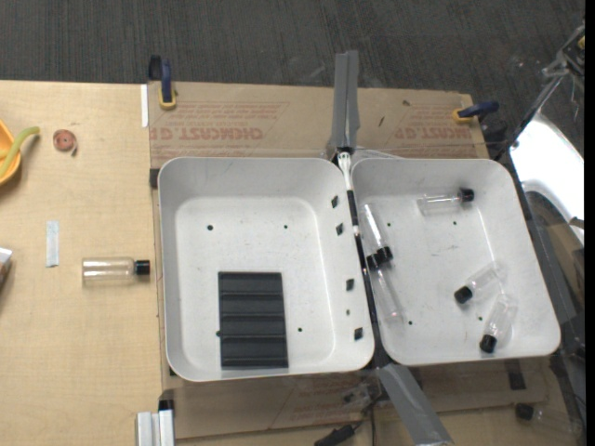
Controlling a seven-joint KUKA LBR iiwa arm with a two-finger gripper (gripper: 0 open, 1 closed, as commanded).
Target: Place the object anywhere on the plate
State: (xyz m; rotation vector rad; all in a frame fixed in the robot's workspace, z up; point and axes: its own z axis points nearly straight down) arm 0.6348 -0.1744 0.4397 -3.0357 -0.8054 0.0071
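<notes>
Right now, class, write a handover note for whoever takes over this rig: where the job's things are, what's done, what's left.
Plate: dark ribbed slab at the near end of the left bin.
Vials: several clear, black-capped, lying loose in the right bin.
Done: no vial is on the plate yet.
Left: pick one vial, carry it across, set it on the plate.

Two white bins (186,193), one black ridged plate (252,320), five clear black-capped vials (444,202), four in the right bin
</notes>
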